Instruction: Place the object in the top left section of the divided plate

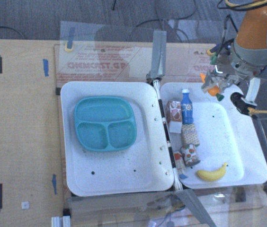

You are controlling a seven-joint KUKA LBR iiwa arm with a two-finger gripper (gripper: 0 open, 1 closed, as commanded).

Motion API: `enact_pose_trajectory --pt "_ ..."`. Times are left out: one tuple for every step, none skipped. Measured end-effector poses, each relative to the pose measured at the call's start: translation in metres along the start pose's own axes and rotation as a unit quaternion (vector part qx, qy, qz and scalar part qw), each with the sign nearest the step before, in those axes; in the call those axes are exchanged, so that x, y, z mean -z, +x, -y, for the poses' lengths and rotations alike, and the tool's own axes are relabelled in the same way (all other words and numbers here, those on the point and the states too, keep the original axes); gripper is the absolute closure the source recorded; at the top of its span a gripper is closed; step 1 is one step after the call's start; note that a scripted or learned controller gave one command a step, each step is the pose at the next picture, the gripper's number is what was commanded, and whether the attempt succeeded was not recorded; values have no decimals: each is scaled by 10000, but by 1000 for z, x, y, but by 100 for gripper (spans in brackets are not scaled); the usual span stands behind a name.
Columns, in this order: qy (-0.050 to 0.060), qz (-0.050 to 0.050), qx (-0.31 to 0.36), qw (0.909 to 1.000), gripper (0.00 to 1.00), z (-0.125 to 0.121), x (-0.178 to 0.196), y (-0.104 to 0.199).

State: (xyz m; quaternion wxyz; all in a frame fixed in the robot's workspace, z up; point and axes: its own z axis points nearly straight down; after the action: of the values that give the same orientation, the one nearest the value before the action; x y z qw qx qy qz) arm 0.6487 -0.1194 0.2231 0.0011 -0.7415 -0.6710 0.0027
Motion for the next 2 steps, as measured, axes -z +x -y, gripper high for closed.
enact_pose_trajectory --pt "4 -10 55 10000 100 3 -12 67" --pt "7 -8 -95 10000 100 27 -42 142"
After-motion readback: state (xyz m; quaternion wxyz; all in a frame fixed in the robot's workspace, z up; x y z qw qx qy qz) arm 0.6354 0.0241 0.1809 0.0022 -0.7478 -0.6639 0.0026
